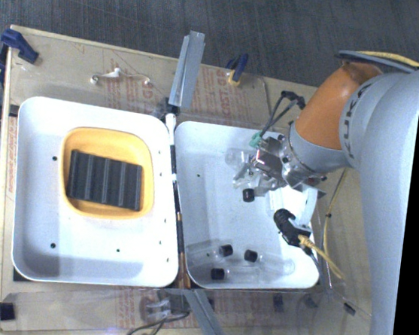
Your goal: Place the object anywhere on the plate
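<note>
The object, a clear plastic piece with black caps [233,254], lies along the near wall of the right bin [213,201], at about six o'clock in that bin. It sits well apart from the gripper [252,177], which hangs farther back over the same bin at about one o'clock, with bare white floor between them. Whether the fingers are spread or pressed together cannot be told from this slanted view; nothing can be seen between them. In the left bin [34,179] rests the plate [110,143], yellow-rimmed and squarish, bearing a dark ribbed insert [107,181]. Behind the gripper rises the grey arm [379,146] with its orange band [337,103].
</note>
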Action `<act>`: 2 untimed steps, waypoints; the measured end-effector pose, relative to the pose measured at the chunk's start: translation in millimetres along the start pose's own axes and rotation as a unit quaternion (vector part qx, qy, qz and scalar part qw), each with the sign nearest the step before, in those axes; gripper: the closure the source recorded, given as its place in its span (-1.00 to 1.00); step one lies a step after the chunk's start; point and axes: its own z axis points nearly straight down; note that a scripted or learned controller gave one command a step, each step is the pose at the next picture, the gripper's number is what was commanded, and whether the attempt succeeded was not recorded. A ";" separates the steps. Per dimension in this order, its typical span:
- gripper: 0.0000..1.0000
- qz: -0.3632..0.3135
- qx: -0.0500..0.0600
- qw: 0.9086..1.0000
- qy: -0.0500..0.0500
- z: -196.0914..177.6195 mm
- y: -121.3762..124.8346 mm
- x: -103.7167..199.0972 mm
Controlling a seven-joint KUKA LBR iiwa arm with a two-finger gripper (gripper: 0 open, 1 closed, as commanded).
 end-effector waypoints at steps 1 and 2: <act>1.00 -0.111 -0.001 0.994 -0.001 -30.0 16.3 44.2; 1.00 -0.179 0.000 0.984 -0.001 12.0 23.7 81.2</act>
